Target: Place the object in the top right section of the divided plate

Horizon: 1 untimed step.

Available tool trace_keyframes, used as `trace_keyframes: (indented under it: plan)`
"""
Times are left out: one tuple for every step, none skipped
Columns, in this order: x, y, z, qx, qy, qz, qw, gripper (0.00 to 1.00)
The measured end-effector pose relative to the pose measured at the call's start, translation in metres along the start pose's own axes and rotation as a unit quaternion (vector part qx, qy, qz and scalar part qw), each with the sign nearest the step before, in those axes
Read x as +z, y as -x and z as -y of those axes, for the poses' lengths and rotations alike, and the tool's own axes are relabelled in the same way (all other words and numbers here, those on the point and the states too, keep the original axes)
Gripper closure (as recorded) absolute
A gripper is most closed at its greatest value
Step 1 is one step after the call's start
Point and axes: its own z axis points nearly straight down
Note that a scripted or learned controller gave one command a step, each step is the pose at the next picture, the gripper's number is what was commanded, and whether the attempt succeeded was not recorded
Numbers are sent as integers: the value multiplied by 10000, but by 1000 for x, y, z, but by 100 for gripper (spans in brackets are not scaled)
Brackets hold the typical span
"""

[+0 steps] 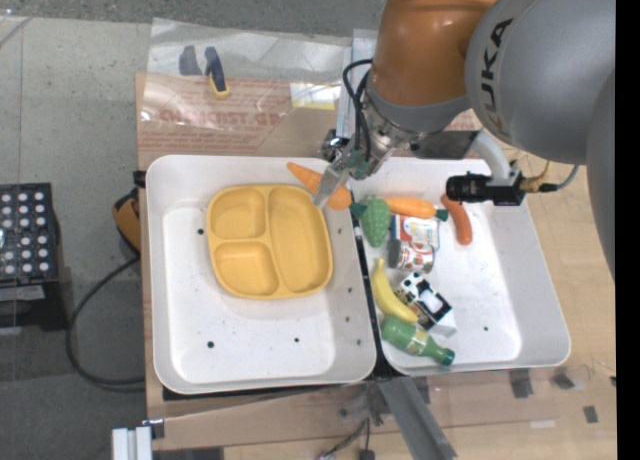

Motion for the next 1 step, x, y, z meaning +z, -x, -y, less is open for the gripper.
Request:
trace_keyframes:
  plan:
    - [57, -11, -69, -1053, 4, -4, 9944, 100]
